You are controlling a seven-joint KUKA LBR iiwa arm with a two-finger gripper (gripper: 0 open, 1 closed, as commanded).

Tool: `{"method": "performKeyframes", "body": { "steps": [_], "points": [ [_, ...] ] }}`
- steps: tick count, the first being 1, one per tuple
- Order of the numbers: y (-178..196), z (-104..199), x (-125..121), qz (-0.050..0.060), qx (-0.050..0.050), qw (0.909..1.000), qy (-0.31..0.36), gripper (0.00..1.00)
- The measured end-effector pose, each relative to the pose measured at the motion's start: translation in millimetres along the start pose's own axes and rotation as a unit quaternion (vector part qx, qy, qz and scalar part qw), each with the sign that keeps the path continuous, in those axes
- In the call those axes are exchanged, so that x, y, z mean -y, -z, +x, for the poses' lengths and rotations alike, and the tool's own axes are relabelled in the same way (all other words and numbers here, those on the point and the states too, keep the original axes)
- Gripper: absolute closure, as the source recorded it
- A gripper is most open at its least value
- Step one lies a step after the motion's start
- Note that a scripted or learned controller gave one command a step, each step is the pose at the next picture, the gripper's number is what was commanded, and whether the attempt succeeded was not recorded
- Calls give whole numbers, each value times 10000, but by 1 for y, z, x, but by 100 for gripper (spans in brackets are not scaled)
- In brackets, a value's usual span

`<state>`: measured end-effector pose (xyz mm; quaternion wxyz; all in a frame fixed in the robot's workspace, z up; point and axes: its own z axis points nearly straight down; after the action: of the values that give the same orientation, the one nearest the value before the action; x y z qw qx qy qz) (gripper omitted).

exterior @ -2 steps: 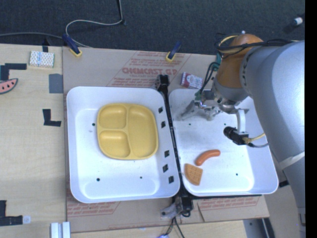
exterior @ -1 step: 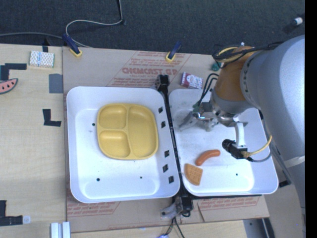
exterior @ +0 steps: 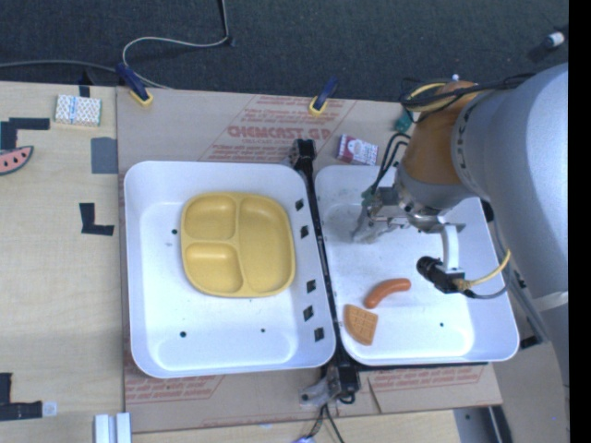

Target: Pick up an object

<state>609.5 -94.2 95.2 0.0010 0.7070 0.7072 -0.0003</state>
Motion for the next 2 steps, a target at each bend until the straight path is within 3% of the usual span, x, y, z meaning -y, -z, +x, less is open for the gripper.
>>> {"method": "performKeyframes", "body": {
  "steps": [1,2],
  "points": [
    [0,0,0,0,-1,10000,-1,0],
    [9,0,0,8,-8,10000,-1,100]
  ]
}}
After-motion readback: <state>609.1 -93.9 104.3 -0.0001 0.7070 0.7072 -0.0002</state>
